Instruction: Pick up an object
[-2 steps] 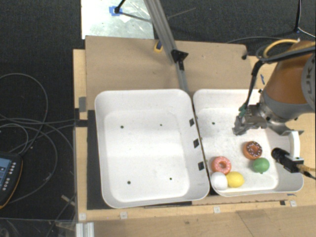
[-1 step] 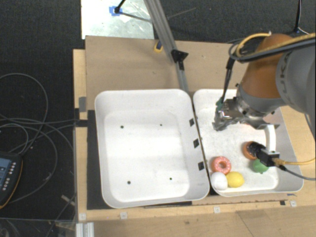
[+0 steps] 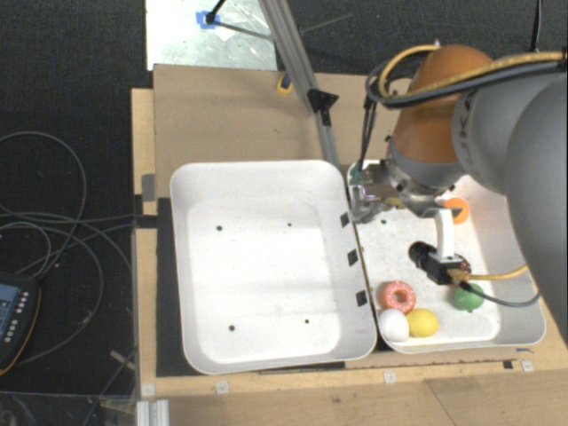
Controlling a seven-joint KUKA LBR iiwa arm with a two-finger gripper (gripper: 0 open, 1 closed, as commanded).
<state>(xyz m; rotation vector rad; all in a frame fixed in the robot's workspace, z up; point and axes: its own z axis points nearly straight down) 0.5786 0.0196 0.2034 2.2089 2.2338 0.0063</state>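
Note:
My gripper point(image 3: 363, 199) hangs low over the far left corner of the right bin point(image 3: 524, 327), close to the wall shared by the two bins. The wrist hides what lies under it. At the front of that bin lie a pink frosted donut point(image 3: 397, 295), a white ball point(image 3: 393, 326) and a yellow lemon point(image 3: 424, 323), all close together. A green object point(image 3: 466, 298) sits a little to their right. An orange object point(image 3: 456, 209) peeks out from under the arm, further back.
The left bin point(image 3: 191, 189) stands beside the right one, their rims touching. A grey tripod leg point(image 3: 297, 56) slants down to the bench just behind the gripper. Cables lie on the dark floor to the left.

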